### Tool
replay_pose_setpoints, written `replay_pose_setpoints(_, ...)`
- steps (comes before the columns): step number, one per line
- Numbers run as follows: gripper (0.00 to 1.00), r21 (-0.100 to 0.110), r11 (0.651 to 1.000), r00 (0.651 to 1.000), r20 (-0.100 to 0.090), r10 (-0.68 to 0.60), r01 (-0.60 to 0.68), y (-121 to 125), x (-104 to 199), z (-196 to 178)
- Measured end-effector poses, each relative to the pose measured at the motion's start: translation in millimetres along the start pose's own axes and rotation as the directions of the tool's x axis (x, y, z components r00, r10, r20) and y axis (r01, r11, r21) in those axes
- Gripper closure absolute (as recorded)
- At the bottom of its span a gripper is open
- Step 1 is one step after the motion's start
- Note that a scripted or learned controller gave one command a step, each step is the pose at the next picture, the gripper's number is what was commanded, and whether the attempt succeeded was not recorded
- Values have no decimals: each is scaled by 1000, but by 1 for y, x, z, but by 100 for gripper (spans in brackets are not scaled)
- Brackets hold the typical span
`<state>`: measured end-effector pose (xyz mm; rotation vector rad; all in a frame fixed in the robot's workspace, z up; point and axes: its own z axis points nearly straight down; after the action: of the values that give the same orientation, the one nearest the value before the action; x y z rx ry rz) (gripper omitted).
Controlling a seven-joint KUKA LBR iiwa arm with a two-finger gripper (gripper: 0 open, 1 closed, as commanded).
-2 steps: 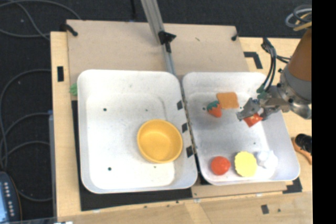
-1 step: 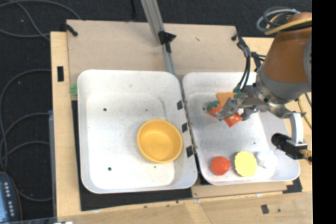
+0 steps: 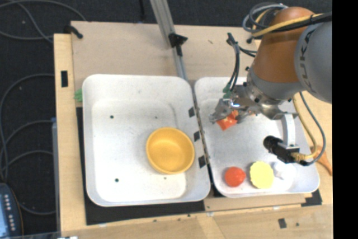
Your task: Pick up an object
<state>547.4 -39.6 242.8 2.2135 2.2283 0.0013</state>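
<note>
My gripper (image 3: 225, 116) hangs over the left part of the right bin (image 3: 246, 145), just right of the divider between the bins. A small orange-red object (image 3: 227, 122) sits between its fingertips, and the gripper is shut on it. In the same bin, near the front edge, lie a red ball (image 3: 235, 176) and a flat yellow round object (image 3: 261, 174) side by side. A yellow bowl (image 3: 169, 150) stands upright in the left bin (image 3: 112, 120), towards its front right.
A slanted metal pole (image 3: 162, 8) rises from the bench behind the bins. Black clips (image 3: 197, 137) line the divider between the bins. The arm's grey and orange body (image 3: 282, 59) covers the back right of the right bin.
</note>
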Motion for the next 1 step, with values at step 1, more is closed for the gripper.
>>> replay_pose_setpoints(1, 100, 2, 1000, 1000, -1, -1, 1, 2, 60, 6)
